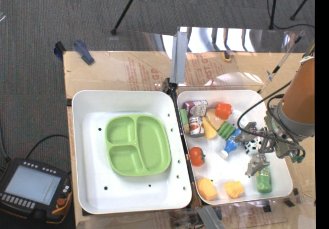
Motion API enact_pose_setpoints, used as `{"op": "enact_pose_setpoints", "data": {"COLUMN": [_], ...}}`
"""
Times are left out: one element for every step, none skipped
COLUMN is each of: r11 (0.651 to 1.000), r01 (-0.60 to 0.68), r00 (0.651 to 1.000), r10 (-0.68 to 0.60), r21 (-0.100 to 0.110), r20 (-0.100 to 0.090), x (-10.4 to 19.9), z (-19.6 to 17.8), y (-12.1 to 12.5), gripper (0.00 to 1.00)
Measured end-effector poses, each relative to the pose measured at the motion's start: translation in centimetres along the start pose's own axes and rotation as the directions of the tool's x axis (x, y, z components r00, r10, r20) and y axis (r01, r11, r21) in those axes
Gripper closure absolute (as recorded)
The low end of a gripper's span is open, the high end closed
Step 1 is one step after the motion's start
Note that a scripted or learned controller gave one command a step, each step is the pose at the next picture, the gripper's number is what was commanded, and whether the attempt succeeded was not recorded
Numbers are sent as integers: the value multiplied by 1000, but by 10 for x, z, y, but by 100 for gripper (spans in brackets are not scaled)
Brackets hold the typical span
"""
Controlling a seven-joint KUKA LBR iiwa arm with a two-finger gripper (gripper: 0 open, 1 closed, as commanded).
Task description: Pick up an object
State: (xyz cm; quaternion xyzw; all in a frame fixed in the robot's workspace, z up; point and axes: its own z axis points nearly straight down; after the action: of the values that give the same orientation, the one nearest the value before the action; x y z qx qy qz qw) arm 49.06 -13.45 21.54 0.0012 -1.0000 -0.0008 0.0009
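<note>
Around the gripper (255, 152): green bottle (263, 180), blue bottle (231, 146), corn (234, 189).

I work in a robotics lab: tripod legs (131, 2) stand at twelve o'clock on grey carpet (61, 12), and a teach pendant (33, 187) lies at eight o'clock.

Claw (255, 152) above right bin (234, 94) of toy food; green plate (138, 144) left

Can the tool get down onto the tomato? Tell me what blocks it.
Probably yes. The tomato lies apart at the right bin's left side with bare floor around it, and the tool hangs over the same bin, further right.
</note>
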Motion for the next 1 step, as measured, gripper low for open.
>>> {"op": "enact_pose_setpoints", "data": {"r11": [999], "r01": [-43], "r00": [999], "r10": [43], "r21": [-1], "r20": [-1], "x": [-61], "z": [130], "y": [49], "gripper": [0]}}
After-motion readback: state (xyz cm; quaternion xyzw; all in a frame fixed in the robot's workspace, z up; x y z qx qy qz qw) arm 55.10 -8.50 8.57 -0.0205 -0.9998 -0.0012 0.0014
